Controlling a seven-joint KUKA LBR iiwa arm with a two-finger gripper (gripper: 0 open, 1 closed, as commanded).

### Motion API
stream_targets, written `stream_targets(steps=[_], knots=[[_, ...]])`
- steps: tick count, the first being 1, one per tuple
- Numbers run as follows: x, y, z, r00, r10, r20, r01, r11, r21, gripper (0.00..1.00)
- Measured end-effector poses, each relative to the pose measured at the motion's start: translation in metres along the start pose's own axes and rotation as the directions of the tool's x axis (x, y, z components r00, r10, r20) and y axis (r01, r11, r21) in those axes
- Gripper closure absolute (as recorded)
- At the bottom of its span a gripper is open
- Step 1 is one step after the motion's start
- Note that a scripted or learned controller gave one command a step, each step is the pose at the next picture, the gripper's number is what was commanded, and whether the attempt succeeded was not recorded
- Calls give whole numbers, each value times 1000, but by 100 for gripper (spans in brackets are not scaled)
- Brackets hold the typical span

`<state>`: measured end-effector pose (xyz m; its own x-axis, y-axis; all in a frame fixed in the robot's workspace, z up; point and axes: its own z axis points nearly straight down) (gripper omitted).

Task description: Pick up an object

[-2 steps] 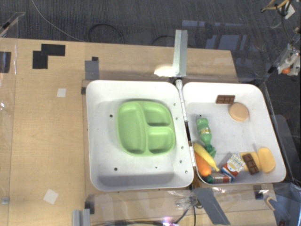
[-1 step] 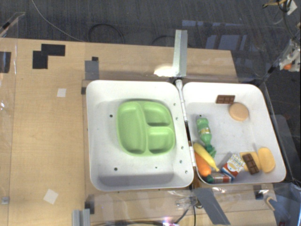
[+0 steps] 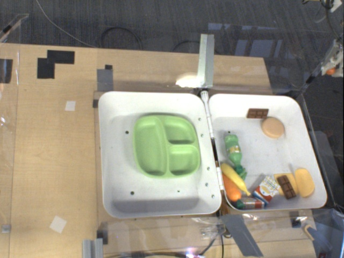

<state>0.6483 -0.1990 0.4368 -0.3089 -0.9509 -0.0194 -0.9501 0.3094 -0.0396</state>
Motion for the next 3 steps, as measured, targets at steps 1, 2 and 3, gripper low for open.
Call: stream_targets(steps=[1,2,3], knots=[[-2,-1,-14,1000,1,5,-1,1000,10,100],[8,9,165,986,-167,-6,167,985,-46,100],[0,-17,147,870,-492,2,492,870,-33,100]])
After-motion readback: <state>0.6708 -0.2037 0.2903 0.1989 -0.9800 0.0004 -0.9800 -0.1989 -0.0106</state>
